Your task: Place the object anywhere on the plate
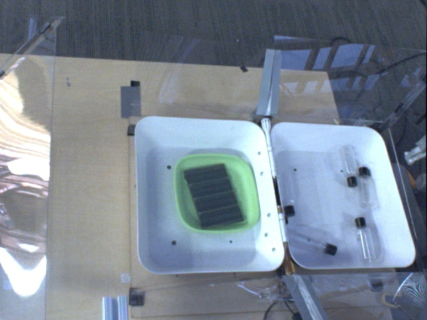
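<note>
A lime-green square plate sits in the middle of the left white bin. On the plate lies a dark grey ribbed rectangular block, turned slightly off square and well inside the plate's rim. In the right white bin lie several clear plastic tubes with black caps: one near the front left, one at the front right, and two at the back right.
The two bins stand side by side on a wooden bench, joined along a hinge line with a small black clip. A grey metal bar stands behind the bins. Clear panels edge the bench on the left and right.
</note>
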`<action>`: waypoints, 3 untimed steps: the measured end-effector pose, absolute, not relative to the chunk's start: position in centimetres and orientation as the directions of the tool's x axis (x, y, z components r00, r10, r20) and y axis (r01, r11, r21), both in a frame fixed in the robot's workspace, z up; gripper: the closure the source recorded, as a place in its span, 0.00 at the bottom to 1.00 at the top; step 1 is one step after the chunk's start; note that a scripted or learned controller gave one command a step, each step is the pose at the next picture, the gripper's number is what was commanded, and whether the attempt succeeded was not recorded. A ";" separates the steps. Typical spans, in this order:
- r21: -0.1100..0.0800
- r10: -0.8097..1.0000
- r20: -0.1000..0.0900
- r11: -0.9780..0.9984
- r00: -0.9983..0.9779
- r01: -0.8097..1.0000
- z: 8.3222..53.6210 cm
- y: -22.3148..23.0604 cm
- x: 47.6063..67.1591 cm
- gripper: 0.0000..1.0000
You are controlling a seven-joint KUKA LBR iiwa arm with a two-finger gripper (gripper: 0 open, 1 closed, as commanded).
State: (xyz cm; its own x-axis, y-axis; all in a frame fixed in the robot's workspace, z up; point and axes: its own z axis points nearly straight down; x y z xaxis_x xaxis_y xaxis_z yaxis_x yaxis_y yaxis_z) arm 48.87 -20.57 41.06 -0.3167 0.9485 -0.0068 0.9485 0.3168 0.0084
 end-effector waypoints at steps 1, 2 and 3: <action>0.010 0.976 -0.007 0.218 -0.217 0.976 43.7 -20.6 50.0 0.00; 0.009 0.994 -0.006 0.109 -0.109 0.994 43.7 -20.6 48.9 0.00; 0.011 1.000 -0.005 0.017 -0.017 1.000 43.7 -20.5 52.4 0.00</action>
